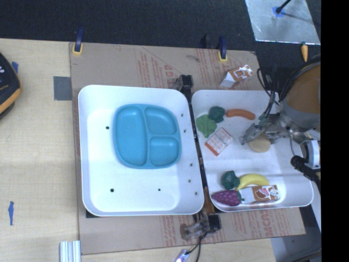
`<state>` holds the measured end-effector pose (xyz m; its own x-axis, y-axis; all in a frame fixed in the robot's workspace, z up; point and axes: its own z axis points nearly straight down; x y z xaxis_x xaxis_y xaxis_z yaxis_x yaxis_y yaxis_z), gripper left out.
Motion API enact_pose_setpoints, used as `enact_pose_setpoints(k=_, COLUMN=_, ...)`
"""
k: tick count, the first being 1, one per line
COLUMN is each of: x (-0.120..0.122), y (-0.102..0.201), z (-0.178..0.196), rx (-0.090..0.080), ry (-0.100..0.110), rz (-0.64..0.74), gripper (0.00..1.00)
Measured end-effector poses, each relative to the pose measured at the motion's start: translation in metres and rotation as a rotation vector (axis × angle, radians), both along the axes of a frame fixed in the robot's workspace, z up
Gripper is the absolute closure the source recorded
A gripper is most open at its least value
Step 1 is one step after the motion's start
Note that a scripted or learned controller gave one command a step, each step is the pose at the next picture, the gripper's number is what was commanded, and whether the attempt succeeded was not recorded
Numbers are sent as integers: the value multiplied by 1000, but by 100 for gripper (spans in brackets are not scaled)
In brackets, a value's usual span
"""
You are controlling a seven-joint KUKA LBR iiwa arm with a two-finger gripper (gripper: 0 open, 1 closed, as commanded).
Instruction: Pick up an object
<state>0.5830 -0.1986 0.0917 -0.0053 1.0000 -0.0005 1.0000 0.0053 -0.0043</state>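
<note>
Down at the right bin's (305, 201) middle, the gripper (255, 136) hangs low, just touching or hovering over a pale tan, rounded object (261, 144). From where I stand, how far its fingers are spread cannot be told, and nothing shows clasped between them. That tan piece looks the likeliest target, lying directly under the tip and a little to its near side.

To do this step well, I'd want the tip centred over the piece rather than at its edge, then brought straight down so the round shape doesn't squirt out sideways when pinched.

Around the gripper: beyond it, toward the back wall, lies an orange sausage (240, 113); to its left a red-and-white card packet (218, 141), and further left two green vegetable pieces (210, 120). Nearer the front rim sit a banana (252, 180), another green piece (229, 179), a purple grape bunch (227, 197) and a small carton (265, 194). None crowd the tan object closely. Well off to the left, the other bin (92, 162) holds a blue divided plate (147, 136).
</note>
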Motion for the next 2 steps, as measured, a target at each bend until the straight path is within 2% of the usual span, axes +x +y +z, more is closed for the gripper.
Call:
enact_pose_setpoints(k=1, x=57, y=65, z=27, rx=1, ry=-3, rz=0, gripper=0)
enact_pose_setpoints(k=2, x=74, y=33, z=39, rx=0, ry=-3, rz=-3, gripper=0)
